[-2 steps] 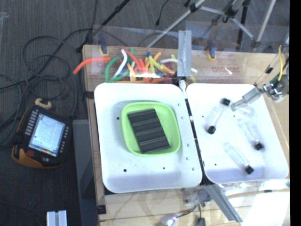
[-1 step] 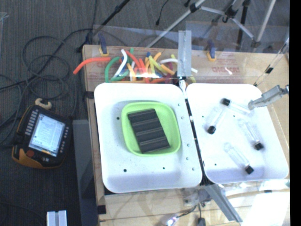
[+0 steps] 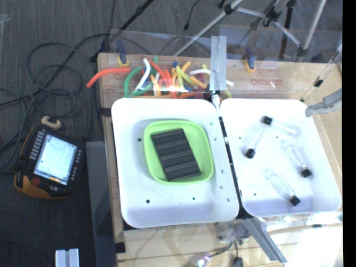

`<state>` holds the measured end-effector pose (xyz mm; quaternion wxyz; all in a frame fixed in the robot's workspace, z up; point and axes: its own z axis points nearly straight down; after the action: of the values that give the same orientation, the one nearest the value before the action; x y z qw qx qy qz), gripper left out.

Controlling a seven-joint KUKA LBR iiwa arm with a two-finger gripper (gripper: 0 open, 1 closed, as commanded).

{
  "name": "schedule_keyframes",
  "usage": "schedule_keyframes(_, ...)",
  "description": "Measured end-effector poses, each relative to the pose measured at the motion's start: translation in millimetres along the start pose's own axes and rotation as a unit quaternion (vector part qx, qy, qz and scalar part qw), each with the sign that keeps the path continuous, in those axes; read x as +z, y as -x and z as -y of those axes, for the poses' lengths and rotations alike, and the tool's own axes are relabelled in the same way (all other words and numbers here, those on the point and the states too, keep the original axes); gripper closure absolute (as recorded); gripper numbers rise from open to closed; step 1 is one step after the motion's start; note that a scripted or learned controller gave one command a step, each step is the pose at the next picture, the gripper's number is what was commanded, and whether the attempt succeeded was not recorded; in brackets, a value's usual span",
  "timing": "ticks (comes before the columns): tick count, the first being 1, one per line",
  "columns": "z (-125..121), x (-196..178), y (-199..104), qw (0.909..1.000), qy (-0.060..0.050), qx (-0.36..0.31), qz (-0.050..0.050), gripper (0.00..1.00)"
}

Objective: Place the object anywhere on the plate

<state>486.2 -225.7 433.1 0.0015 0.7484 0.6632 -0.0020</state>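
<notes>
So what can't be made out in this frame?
- Arm: cut off by the right edge, claw state unreadable.
- Clear vials: the see-through bodies fade into the white right bin; an exact count is uncertain.
- Green plate: a dark ribbed block hides its centre.

You will find the clear vials [image 3: 280,183] in the right bin [image 3: 328,196] hard to trace: their glass bodies fade into the white, leaving the black caps legible. The pendant [image 3: 49,161] screen is too washed out to read. The desk [image 3: 183,249] front is cut off at the bottom edge.
</notes>
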Motion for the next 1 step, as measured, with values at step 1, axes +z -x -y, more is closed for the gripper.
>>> schedule_keyframes(1, -0.2, -0.2, -5.0, 0.9987, 0.000, 0.050, 0.000, 0.00)
